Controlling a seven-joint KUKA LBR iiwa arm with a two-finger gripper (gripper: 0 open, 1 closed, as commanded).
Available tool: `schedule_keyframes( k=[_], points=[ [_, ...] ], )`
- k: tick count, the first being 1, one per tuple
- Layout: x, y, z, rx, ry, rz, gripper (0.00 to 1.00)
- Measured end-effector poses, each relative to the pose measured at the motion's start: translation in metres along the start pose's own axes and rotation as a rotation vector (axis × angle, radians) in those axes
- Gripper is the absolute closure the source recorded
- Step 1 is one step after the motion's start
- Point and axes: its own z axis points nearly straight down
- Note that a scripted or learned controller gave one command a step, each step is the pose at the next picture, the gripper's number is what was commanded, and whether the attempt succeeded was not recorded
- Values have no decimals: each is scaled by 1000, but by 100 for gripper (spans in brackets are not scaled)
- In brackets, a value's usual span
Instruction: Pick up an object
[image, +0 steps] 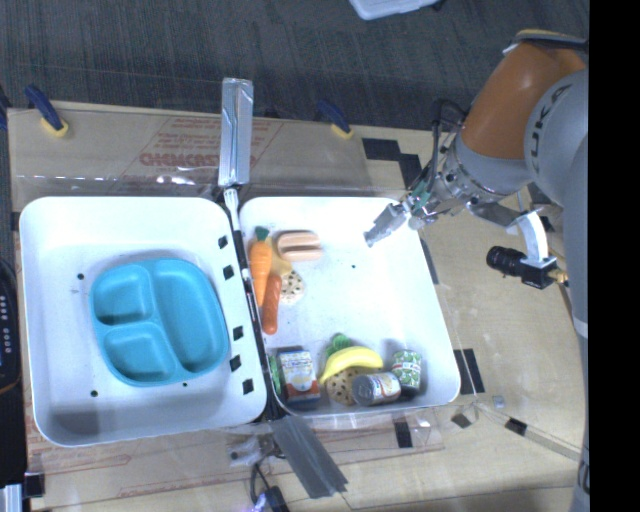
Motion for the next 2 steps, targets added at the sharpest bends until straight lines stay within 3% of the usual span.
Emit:
schedule_keyframes(
  k=[1,2],
  points=[
    [16,-7,4,7,4,55,0],
    [4,44,91,11,6,46,0]
  ],
)
